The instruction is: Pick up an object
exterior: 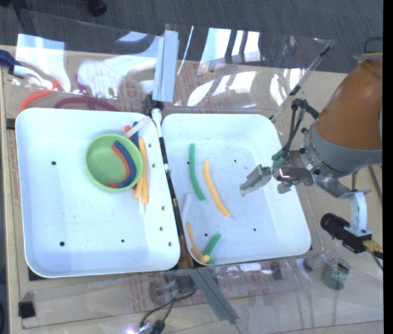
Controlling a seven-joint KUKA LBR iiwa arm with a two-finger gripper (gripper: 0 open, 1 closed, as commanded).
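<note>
Approach step: gripper [255, 179] over right bin [288, 223], grip state unclear, nothing seen held; next, descend onto yellow stick [215, 188].

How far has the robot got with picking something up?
Nothing looks picked up yet. The gripper is over the right bin, with nothing seen between its fingers. The green stick and orange stick lie loose to its left. It has yet to close on one and lift.
</note>
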